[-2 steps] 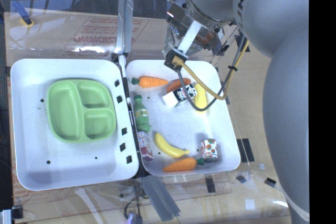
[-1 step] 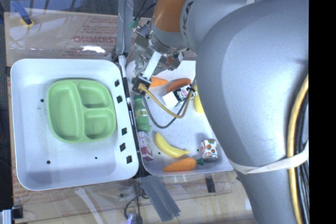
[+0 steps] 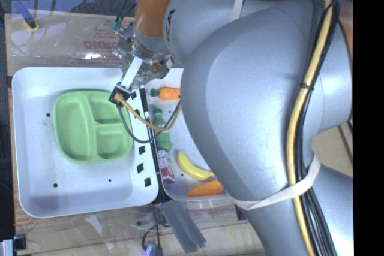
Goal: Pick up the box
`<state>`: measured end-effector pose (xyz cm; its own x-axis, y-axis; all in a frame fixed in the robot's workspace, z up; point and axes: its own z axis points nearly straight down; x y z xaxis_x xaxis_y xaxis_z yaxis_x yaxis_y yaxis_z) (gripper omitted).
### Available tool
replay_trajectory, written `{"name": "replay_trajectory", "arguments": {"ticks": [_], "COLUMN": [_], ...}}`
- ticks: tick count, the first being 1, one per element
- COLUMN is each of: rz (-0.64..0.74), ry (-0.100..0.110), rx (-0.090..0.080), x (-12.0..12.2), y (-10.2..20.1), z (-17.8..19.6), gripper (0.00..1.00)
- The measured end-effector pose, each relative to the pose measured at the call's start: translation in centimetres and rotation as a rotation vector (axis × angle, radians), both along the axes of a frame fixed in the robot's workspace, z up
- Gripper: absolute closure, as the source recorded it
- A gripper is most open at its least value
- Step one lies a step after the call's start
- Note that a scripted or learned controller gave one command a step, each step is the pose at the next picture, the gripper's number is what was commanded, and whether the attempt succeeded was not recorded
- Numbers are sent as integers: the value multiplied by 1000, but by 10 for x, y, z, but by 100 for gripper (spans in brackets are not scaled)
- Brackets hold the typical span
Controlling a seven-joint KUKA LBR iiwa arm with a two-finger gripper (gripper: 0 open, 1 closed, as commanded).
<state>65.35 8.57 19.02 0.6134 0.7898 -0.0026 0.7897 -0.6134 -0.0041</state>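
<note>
A brown bench [image 3: 60,45] carries two white bins side by side. The left bin [image 3: 24,129] has a green divided tray [image 3: 90,126] in it, and the grey arm covers most of the right bin [image 3: 175,144]. The box [image 3: 166,169] appears to be the small carton with dark red and white print lying along the right bin's left wall. It sits just beside a banana [image 3: 193,168], between a green item [image 3: 161,126] and a carrot [image 3: 205,189]; a second carrot [image 3: 170,93] lies farther up. The box looks light and stiff, with smooth printed card that could slip. Taking it across its narrow sides seems the best hold, though the wall crowds one of them. The claw [image 3: 144,72] hangs over the upper end of the divide between the bins, well apart from the box. How far open it is I cannot tell, and nothing can be seen held in it.
</note>
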Motion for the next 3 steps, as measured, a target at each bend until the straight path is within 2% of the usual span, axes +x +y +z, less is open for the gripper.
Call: {"name": "replay_trajectory", "arguments": {"ticks": [1, 2, 3], "rz": [187, 185, 197], "ry": [1, -3, -10], "rx": [0, 0, -1], "x": [-13, -12, -26], "y": [51, 50, -54], "z": [-100, -97, 6], "gripper": [100, 0, 0]}}
